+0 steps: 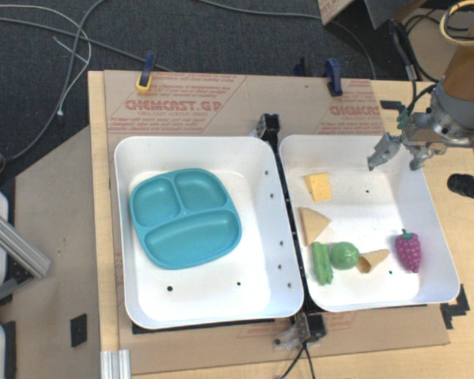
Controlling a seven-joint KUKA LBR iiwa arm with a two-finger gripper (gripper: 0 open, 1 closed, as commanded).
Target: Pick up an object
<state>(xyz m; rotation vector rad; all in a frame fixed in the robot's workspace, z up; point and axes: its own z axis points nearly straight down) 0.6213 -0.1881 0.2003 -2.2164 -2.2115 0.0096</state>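
- Camera view — the tool (400, 153) hangs over the far right corner of the right bin (436, 235), its two fingers spread apart with nothing between them.
- Camera view — the likeliest thing to pick, the yellow cheese block (319, 187), lies to the left of the tool and a little nearer the camera, near the right bin's far left corner; it sits roughly square, with no strong long axis.
- Camera view — nearer the camera than the cheese block lie a tan wedge (314, 223), then a green toy vegetable (332, 258), a small cone (372, 260) and purple grapes (408, 250) along the right bin's near edge — all further from the tool.
- Camera view — left of the right bin, the left bin (142, 290) holds a teal divided plate (186, 217).
- Camera view — the cardboard on the surface (221, 101) reads roughly "CHEMCAST GP" in red, beyond the bins.
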